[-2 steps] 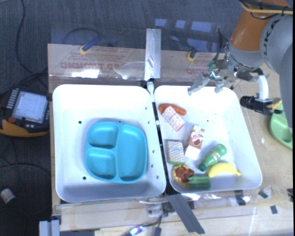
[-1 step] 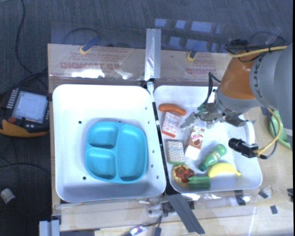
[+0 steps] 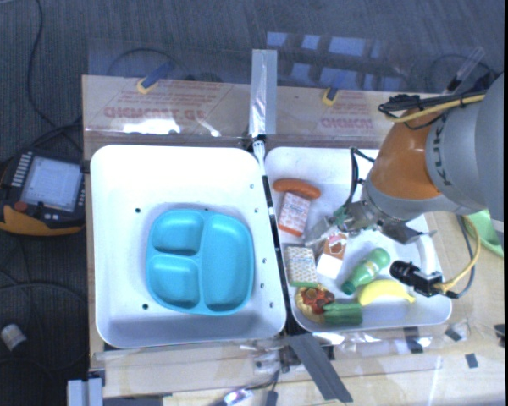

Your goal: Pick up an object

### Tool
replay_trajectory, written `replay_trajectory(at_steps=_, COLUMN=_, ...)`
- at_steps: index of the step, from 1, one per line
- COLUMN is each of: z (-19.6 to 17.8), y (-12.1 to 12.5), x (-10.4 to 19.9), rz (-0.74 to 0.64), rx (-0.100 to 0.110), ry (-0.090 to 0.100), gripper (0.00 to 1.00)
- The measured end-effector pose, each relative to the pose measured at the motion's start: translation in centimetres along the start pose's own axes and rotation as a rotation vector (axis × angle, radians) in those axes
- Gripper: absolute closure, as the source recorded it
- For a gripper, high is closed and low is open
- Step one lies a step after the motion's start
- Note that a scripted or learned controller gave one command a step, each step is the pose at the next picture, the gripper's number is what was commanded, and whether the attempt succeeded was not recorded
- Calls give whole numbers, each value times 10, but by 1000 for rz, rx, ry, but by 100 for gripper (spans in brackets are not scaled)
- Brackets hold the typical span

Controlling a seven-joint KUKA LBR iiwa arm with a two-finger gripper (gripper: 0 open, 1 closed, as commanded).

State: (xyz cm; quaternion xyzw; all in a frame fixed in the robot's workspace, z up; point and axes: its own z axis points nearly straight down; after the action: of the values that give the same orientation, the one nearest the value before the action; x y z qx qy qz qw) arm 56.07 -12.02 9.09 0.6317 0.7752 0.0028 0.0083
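Over the right bin (image 3: 436, 315), you see the grey arm (image 3: 457, 155) with its orange band reaching in from the right, and the gripper (image 3: 345, 220) sits low among the clutter near that bin's middle. Whether anything is gripped you cannot tell from this slant.

Just below the gripper lies a small white packet (image 3: 331, 255). Toward the bin's near edge you find a green bottle (image 3: 366, 270), tilted, with a yellow banana (image 3: 385, 293) touching its lower side. At the near left corner sits a red-and-yellow toy (image 3: 314, 298) beside a dark green piece (image 3: 342, 314). Along the left wall lie a checked card (image 3: 300, 265) and, farther back, an orange packet (image 3: 293, 213) with a sausage (image 3: 296, 189) at the far edge.

Your left bin (image 3: 118, 176) carries a blue divided tray (image 3: 200, 259) near its middle.
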Motion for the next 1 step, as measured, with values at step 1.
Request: replay_trajectory(at_steps=1, z=-9, y=2, x=3, rz=-3, rx=-2, ry=5, gripper=100)
